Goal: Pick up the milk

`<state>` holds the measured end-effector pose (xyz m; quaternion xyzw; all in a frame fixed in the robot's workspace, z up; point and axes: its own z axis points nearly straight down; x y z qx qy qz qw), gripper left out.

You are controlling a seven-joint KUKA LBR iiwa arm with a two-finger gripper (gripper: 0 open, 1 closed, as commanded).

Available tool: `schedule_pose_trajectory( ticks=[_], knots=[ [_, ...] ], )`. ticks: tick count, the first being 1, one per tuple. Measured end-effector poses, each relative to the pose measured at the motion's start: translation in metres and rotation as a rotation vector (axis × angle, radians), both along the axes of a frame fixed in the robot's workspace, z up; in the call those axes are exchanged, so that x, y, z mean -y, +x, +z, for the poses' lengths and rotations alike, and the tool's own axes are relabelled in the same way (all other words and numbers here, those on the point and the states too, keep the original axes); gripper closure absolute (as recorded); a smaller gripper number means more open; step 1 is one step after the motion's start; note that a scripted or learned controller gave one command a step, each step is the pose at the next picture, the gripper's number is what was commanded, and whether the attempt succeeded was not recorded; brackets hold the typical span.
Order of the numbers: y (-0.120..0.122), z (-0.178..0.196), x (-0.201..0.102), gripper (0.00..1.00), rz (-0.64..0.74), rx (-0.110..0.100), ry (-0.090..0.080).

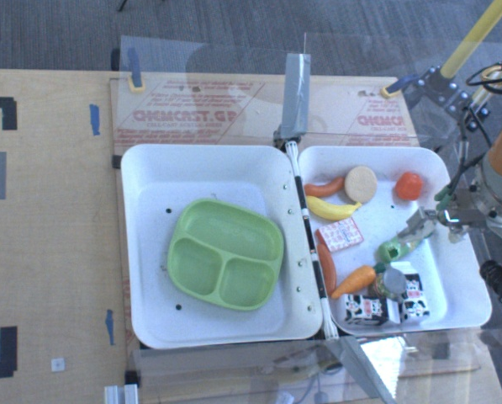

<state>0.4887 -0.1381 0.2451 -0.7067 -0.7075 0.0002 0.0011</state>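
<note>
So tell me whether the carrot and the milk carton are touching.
Cannot tell. In the camera view the carrot ends close to the milk carton, but no clear gap or contact shows.

Both bins (141, 225) are white. The divided plate (224, 253) is pale green. The milk cartons (389, 305) are white with black cow patches. The carrot (352, 280) is orange, the banana (332, 209) yellow, the tomato (409, 185) red.

- Green three-compartment plastic plate (225, 253) lies in the left white bin (141, 175).
- Black-and-white milk carton (365, 309) lies at the right white bin's (465, 297) near edge, beside the orange carrot (352, 280).
</note>
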Motion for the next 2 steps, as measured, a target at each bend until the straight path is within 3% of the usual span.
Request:
schedule_pose_trajectory(
  ticks=[1, 2],
  knots=[
    [-0.009, -0.139, 0.030, 0.00, 0.036, 0.004, -0.002],
    [-0.008, -0.159, 0.066, 0.00, 0.129, 0.006, 0.000]
  ],
)
